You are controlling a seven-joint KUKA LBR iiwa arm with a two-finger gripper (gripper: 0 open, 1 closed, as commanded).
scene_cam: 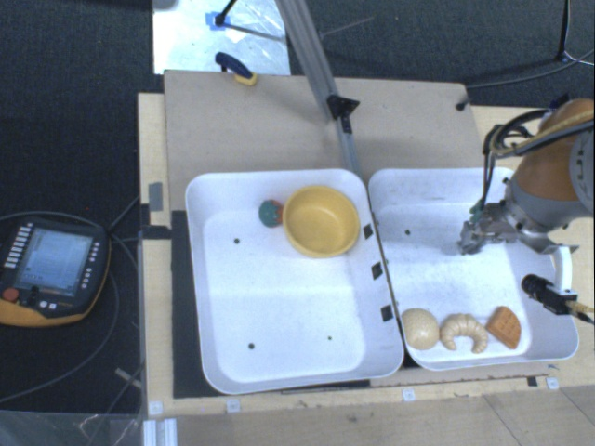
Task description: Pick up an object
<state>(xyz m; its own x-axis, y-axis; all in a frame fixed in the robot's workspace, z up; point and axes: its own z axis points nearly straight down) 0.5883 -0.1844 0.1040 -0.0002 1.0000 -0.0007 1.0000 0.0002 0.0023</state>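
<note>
My gripper (471, 241) hangs low over the right bin (418, 207), near its right middle, with the orange-banded wrist behind it. Nothing shows between its fingers. Along the right bin's front edge lie a pale round bun (419, 328), a croissant (465, 332) and a small orange waffle-like piece (505, 326), all well in front of the gripper. In the left bin (279, 342), a yellow bowl (321, 220) sits at the back right corner, and a small red and green ball (271, 213) touches its left side.
A grey pole (316, 59) slants across the cardboard behind the bins. A teach pendant (51, 268) lies on the floor at the left. A yellow and blue clamp (235, 67) rests at the board's back edge.
</note>
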